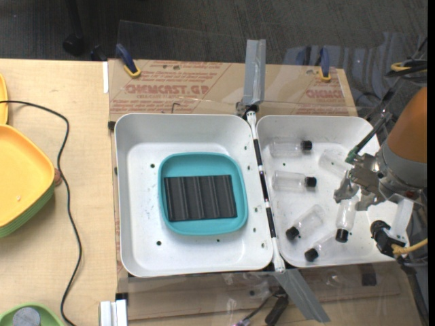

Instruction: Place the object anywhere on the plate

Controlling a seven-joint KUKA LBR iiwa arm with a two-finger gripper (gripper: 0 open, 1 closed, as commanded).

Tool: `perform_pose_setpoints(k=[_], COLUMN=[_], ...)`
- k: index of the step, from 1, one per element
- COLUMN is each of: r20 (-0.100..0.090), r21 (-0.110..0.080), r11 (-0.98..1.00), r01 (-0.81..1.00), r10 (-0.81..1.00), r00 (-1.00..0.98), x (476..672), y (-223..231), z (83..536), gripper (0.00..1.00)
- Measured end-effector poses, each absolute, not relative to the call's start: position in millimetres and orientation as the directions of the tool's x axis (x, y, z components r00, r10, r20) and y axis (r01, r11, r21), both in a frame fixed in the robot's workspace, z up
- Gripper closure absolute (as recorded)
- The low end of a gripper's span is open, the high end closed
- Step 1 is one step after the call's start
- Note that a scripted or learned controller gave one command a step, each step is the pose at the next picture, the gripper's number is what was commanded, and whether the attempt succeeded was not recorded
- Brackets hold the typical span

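Note:
A teal plate [201,160] with a dark ribbed centre lies in the middle of the left bin [136,182]. Several clear vials with black caps lie in the right bin [326,131]: one at the back [293,147], one in the middle [293,180], one at the front left [306,221], and a small one by the front wall [311,254]. My gripper [351,201] hangs low over the right side of this bin. Another vial [345,221] sits directly below it, cap toward the front. Whether that vial is gripped cannot be made out.
Yellow dishes [20,182] are stacked on the wooden table at the far left, and a black cable [68,182] runs past them. Cardboard [204,87] with two clamps lies behind the bins. The divider between the bins [262,182] separates the plate from the vials.

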State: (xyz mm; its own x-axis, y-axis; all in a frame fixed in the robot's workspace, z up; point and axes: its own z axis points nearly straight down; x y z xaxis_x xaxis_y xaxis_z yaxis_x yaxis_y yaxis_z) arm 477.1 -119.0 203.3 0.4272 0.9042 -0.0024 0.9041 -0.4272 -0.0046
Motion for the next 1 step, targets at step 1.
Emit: perform_pose_setpoints(k=[1], r20=[-0.002], r21=[-0.005], r11=[-0.427], r01=[0.904], r10=[0.904], r00=[0.427], x=[477.2], y=[-119.0], z=[203.3], gripper=[0.0])
